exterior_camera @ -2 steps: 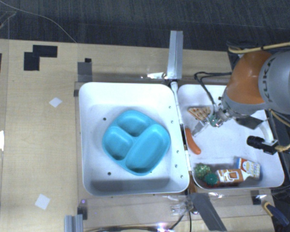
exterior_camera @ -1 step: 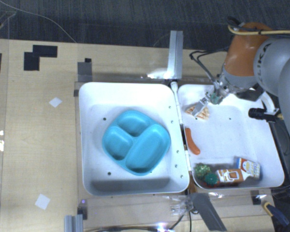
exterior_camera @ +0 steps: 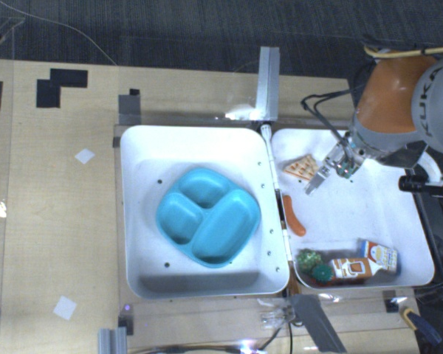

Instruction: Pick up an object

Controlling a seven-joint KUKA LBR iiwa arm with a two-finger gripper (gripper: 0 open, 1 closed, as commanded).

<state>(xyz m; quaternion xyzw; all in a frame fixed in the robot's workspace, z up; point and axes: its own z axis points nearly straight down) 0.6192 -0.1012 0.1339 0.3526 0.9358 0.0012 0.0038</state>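
Observation:
In the right bin (exterior_camera: pixel 384 198), my gripper (exterior_camera: pixel 315 182) hangs low over the upper left part, reaching in from the right and pointing down-left. Its tip is just right of a tan checkered cracker (exterior_camera: pixel 300 168) lying near the bin's left wall. An orange-red sausage (exterior_camera: pixel 293 217) lies below the tip, along the divider. I see nothing held in the gripper. At the bin's front edge are a green broccoli piece (exterior_camera: pixel 310 262) and an orange and white carton (exterior_camera: pixel 363 264) lying on its side.
The left bin (exterior_camera: pixel 140 198) holds a blue divided plate (exterior_camera: pixel 208 215) in its middle. A metal post (exterior_camera: pixel 269 80) stands behind the wall between the bins. The arm's orange band (exterior_camera: pixel 393 94) is at the upper right.

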